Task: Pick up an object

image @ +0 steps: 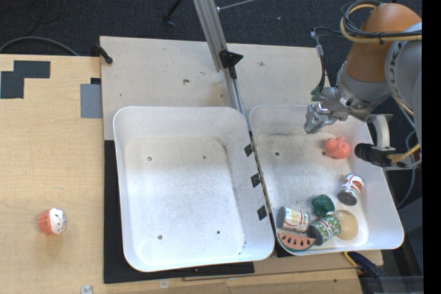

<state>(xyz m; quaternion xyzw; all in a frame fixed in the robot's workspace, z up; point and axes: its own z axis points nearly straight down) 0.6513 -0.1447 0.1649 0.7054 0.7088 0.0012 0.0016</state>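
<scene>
My gripper [315, 122] hangs over the far part of the right bin [289, 148], with nothing seen between its fingers. A pink-red lump [337, 147] lies in that bin just right of and below the gripper, apart from it. Near the bin's front right corner sit a small red-and-white can [351, 188], a dark green object [322, 204], a labelled jar [294, 219], a green patterned can [326, 228], a tan round object [347, 224] and a watermelon slice toy [296, 242].
The left bin [179, 182] lies beside the right one, with black clips [255, 179] along the shared wall. A slanted aluminium rail [210, 17] rises behind the bins. A small red-and-white toy [52, 221] sits on the wooden bench at the left.
</scene>
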